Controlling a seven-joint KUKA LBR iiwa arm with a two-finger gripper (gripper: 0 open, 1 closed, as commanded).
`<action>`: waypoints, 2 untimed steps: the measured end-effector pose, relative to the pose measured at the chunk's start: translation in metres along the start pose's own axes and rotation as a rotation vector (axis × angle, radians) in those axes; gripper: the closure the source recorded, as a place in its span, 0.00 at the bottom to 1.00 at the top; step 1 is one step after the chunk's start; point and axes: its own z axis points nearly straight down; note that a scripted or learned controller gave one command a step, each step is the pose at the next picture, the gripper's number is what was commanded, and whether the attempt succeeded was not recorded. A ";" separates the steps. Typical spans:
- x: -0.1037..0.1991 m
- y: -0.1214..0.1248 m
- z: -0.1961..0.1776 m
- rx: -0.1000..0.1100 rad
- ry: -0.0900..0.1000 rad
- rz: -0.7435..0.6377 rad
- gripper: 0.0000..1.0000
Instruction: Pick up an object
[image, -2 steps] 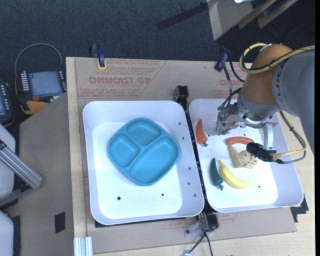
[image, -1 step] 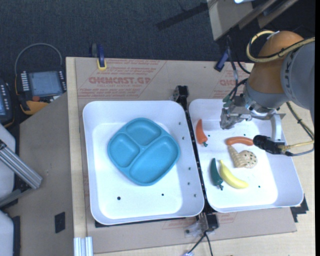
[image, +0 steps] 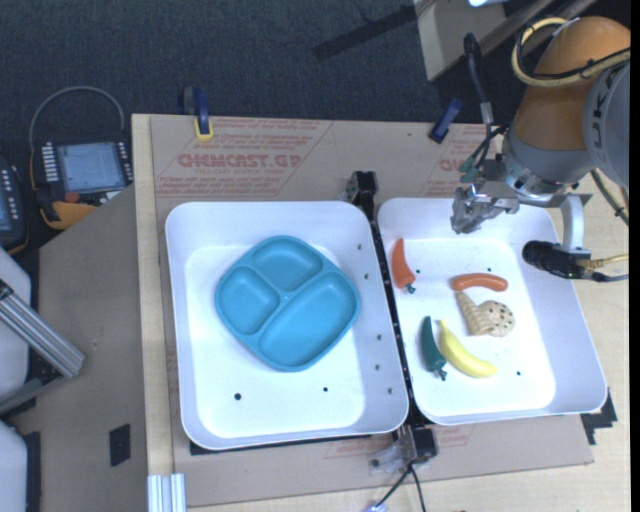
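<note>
Your cardboard sheet (image: 300, 150) read "CHEMCAST" in red; the glossy yellow banana (image: 466, 355) lay curved, and your hand (image: 470, 216) hovered, grip unclear.

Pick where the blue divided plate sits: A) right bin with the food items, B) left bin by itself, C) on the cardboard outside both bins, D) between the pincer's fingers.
B: the blue divided plate lies flat in the left bin, while the banana and the other food pieces are in the right bin.
</note>
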 end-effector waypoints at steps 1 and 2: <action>0.000 0.002 -0.049 0.000 0.000 0.000 1.00; 0.057 -0.018 -0.051 0.009 0.004 -0.004 1.00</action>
